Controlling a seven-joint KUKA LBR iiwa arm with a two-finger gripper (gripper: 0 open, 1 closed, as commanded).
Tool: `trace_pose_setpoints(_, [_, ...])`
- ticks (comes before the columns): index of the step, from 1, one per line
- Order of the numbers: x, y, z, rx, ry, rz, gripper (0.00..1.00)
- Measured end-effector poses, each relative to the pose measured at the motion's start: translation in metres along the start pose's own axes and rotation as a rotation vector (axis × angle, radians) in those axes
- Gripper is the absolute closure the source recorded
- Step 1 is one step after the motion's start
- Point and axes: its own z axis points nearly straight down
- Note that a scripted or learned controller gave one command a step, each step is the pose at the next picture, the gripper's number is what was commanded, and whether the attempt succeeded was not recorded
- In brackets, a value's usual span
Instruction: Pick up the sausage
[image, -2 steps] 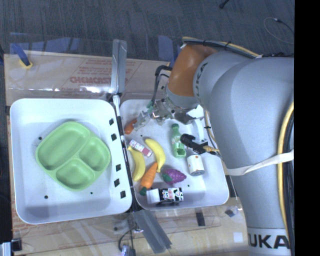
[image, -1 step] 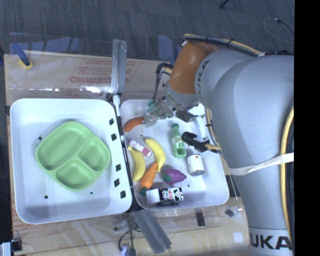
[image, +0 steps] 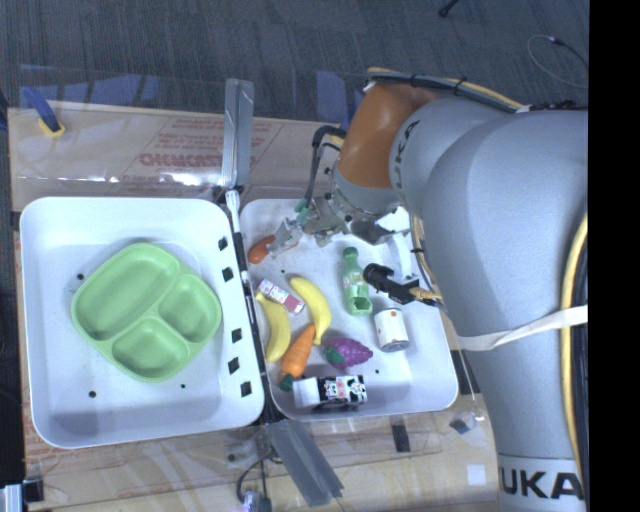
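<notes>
Look at the end effector (image: 292, 230): it hangs low over the far left corner of the right bin (image: 430, 385), and the sausage (image: 261, 250) lies just beside it, to its left and slightly nearer you in the view, close against the bin's left wall. Only a short orange-red stub of the sausage is plain to see, so you cannot read its long axis with confidence; it seems to run roughly from the wall toward the end effector, at a slant. Whether the tips touch it is too close to call, and nothing sits between them that you can make out. You also cannot tell whether the end effector is apart or together, since the metal parts blur together at this angle. The coming move, as I judge it, turns on that small leftward offset: the end effector needs to shift toward the wall and settle over the sausage's middle, turned across its length. The wall leaves little room on that side, so expect a tight fit. The two bananas (image: 312, 305), the carrot (image: 297, 352) and the green bottle (image: 355, 282) lie farther toward you, well apart from the sausage.
</notes>
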Motion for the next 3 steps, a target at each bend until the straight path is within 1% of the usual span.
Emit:
trace_pose_setpoints(1, [0.0, 0.001, -0.011, 0.0, 0.0, -0.004, 1.0])
trace_pose_setpoints(2, [0.0, 0.001, -0.011, 0.0, 0.0, -0.004, 0.0])
trace_pose_setpoints(3, [0.004, 0.0, 0.012, -0.001, 0.0, -0.065, 0.0])
